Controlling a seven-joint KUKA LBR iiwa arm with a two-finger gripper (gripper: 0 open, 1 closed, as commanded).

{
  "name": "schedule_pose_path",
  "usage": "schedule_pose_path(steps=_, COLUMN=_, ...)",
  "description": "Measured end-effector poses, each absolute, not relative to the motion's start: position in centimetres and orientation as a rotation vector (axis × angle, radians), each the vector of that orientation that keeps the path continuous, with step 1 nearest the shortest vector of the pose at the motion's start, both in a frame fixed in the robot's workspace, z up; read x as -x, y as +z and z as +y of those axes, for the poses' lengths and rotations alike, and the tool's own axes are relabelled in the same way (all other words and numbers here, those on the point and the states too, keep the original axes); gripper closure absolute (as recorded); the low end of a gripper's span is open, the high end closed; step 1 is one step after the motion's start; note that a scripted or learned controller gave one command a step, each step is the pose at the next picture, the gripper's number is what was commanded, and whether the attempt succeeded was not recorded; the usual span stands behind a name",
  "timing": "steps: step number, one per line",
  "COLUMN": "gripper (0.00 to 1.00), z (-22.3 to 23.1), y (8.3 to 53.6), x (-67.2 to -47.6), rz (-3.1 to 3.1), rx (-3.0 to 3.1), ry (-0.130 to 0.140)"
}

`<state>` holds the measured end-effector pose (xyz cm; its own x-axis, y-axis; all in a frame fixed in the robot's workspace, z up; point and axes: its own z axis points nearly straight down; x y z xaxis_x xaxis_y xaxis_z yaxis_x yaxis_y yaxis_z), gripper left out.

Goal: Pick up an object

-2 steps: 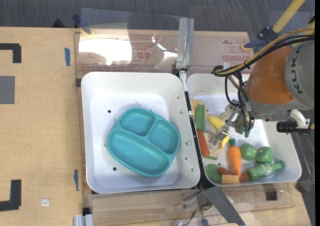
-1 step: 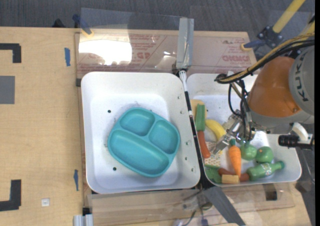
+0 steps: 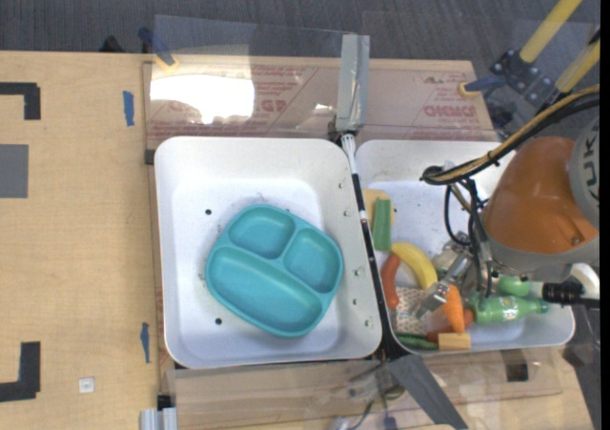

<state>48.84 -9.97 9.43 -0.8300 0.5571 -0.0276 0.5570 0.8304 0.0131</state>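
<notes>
A heap of toy food, a banana (image 3: 416, 262), a carrot (image 3: 454, 309) and a green bottle (image 3: 505, 307), is lying crowded in the right bin (image 3: 405, 171); the gripper (image 3: 440, 293) is hanging just over it, its grasp impossible to tell; tight crowding is risking a glancing, slipping or doubled pick.

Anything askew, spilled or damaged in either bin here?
Nothing looks damaged or spilled. The teal divided plastic plate lies flat but turned askew in the left white bin; toy foods, including a yellow banana, crowd the right bin's near corner.
</notes>
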Motion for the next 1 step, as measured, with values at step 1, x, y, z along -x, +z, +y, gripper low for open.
schedule_pose_path(steps=1, gripper=1.00, z=-9.95, y=10.52, x=-49.02, rz=2.971, rx=-0.901, ry=0.006)
